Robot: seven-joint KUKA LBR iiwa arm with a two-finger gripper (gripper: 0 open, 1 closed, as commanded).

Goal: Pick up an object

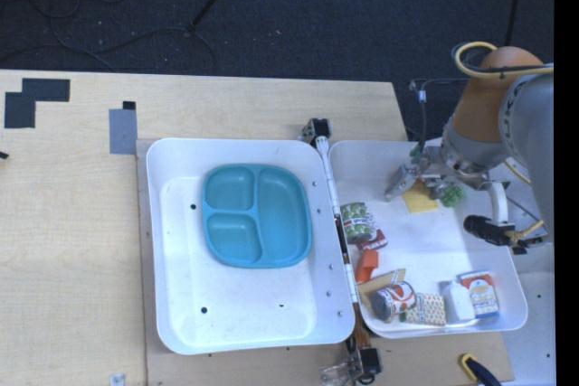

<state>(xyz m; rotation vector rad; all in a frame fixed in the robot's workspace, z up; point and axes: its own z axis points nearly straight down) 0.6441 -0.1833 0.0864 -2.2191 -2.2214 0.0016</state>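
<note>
My gripper (418, 179) hangs low over the back of the right bin (434, 241), reaching in from the right. A flat yellow piece (422, 202) lies just below it, and a small green thing (451, 192) sits beside it to the right; whether either touches the gripper I cannot tell. Along the bin's left wall lie a green and white pack (355, 220) and a red-orange item (366, 263). At the front are a small can (391, 299), a tan waffle-patterned piece (425, 310) and a little carton (480, 293).
The left bin (181, 285) holds a teal divided plate (256, 215). A clamp strip (330, 194) runs between the two bins. The wooden bench (72, 249) stretches to the left, and dark floor with cables lies behind.
</note>
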